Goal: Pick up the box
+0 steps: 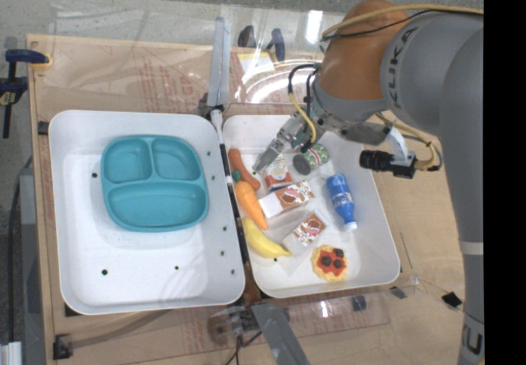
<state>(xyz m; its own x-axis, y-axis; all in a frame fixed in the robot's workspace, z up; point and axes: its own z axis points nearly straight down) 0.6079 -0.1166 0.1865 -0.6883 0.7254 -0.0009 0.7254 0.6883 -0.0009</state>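
You are viewing a robotics lab: an industrial arm (411,67) works over a plywood bench (123,76) holding two white bins (74,215), with clamps (12,84) at its edge.

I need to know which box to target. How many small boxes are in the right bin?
2: one box mid-bin beside the carrot, another box just below-right of it. The gripper above may hide more.

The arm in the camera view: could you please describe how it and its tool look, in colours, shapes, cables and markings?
The arm is thick and rounded, in matte grey, with a glossy orange band above the wrist and pale KUKA lettering beside it. A yellow cable arcs over the orange part, and thinner black and yellow cables loop at the wrist. A small black cylinder juts out sideways. The tool is slim, metallic grey.
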